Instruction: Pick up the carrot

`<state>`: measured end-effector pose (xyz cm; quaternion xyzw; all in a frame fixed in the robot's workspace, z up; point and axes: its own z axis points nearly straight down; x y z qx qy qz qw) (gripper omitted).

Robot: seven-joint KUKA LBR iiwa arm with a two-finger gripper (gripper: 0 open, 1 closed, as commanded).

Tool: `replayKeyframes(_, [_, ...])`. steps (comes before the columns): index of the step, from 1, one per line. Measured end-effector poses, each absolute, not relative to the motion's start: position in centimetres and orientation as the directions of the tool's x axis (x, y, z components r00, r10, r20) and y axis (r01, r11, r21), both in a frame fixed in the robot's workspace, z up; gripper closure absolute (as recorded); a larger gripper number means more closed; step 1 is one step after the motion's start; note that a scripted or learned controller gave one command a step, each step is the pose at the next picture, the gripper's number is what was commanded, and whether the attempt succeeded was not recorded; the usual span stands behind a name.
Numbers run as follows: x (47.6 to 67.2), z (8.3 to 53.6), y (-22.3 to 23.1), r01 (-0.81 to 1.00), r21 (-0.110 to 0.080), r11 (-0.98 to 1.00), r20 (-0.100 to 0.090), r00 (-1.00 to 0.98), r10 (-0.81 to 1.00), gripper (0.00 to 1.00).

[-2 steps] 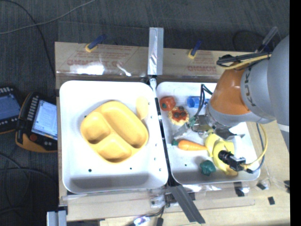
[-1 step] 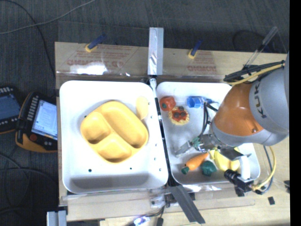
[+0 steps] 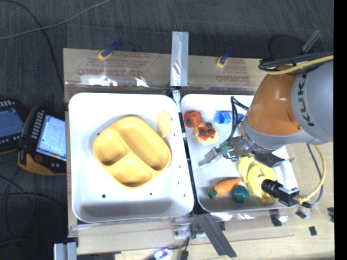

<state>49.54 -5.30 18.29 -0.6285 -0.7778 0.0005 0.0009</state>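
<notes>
The carrot (image 3: 226,187), orange with a green stub at its left end, lies near the front of the right bin (image 3: 201,199). My gripper (image 3: 214,153) hangs over the middle of that bin, behind and slightly left of the carrot and apart from it. Its thin metal fingers (image 3: 207,157) point left; they look open, with nothing between them. The grey arm with its orange band (image 3: 274,112) reaches in from the right.
A green toy (image 3: 241,195) and a yellow banana-like toy (image 3: 255,175) crowd the carrot's right end. A red toy (image 3: 192,118), a strawberry-like toy (image 3: 206,132) and a blue item (image 3: 222,116) sit at the back. The left bin (image 3: 87,199) holds a yellow divided plate (image 3: 132,149).
</notes>
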Motion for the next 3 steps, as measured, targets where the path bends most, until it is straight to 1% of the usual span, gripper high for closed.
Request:
replayKeyframes(1, [48.3,9.5,-10.4,0.935,-0.002,0.354,0.002,-0.354,0.935,0.0])
replayKeyframes(2, [48.8,9.0,-14.2,0.832,0.01,0.555,-0.004,-0.555,0.832,0.0])
replayKeyframes(3, [48.5,11.8,-17.5,0.772,0.001,0.636,-0.001,-0.636,0.772,0.0])
